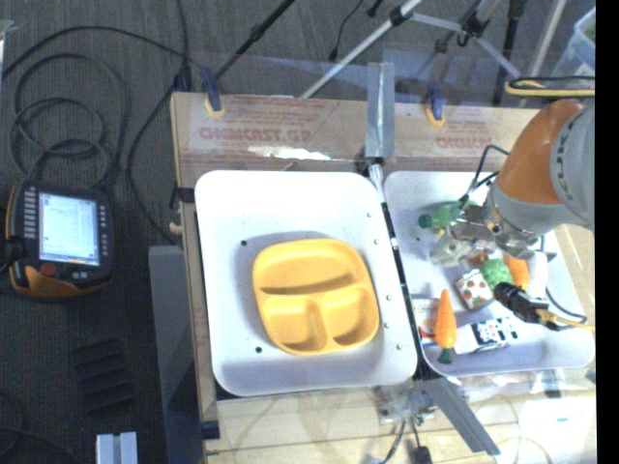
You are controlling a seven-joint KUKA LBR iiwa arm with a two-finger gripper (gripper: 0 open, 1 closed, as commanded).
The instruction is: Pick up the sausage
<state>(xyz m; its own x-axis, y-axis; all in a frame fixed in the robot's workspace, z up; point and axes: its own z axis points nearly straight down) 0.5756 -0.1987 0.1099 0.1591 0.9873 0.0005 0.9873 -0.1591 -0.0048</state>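
On the floor at the far left sits a teach pendant (pixel 60 238), its screen lit, with black cables (pixel 73 95) looping across the dark carpet above it. Next comes the bench (pixel 280 129), its back edge held by blue clamps (pixel 210 95).

The left bin (pixel 218 288) holds a yellow divided plate (pixel 314 293) (three compartments, one long and two smaller), lying flat near the middle and turned a little askew. A metal strip (pixel 387 114) runs down between the two bins.

The right bin (pixel 561 356) is the crowded one. An orange carrot (pixel 445 319) lies near its left wall, pointing up and down. Just right of it is a small white block with red and green spots (pixel 471 288), and below that a white piece with dark markings (pixel 491 333) near the front edge. A green toy (pixel 444 217) sits toward the back, and another green lump (pixel 498 272) rests beside an orange piece (pixel 519 271) under the arm.

The arm (pixel 556 177), grey with its orange band, hangs over the bin's right half. The gripper (pixel 477 232) is low among the toys, but I cannot tell how its jaws stand; the wrist and clutter hide them. As for the sausage, I cannot pick it out for certain among the small items in this bin.
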